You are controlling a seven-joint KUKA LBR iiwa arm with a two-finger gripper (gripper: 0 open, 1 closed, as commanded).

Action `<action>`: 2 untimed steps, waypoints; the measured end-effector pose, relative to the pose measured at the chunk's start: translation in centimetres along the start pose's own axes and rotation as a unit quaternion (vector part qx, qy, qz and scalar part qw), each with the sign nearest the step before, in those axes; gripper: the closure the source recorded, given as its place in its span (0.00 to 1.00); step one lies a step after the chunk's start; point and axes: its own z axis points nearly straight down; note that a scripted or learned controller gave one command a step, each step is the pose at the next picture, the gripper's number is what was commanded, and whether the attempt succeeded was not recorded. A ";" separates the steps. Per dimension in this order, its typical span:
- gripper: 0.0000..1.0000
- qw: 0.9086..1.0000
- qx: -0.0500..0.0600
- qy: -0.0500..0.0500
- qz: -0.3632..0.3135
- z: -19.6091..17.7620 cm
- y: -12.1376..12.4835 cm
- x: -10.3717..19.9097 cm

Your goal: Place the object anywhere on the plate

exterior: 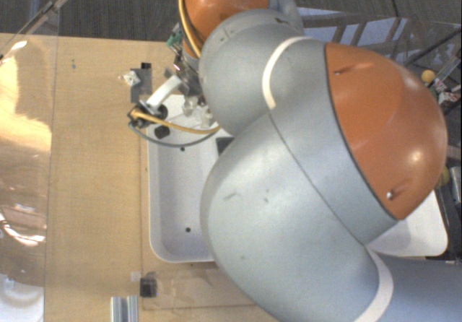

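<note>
My grey arm (pixel 289 190) with its orange bands covers most of the view and hides much of both bins. Its wrist reaches down to the far left corner of the left white bin (pixel 167 212). The gripper (pixel 193 105) sits there, mostly hidden under the wrist, so its state cannot be made out. A white bracket with yellow and black cables (pixel 155 120) hangs off the wrist over the bin's far rim. The visible strip of the bin floor is bare white with a couple of small dark specks.
A wooden bench (pixel 86 169) lies left of the bin, with a clear panel (pixel 29 133) over its left part. A small black block (pixel 148 286) sits near the bench front. A corner of the right bin (pixel 427 240) peeks out past the arm.
</note>
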 end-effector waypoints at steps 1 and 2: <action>1.00 0.973 0.001 0.001 0.232 2.3 0.5 0.2; 1.00 0.973 0.001 0.002 0.232 1.1 0.7 0.2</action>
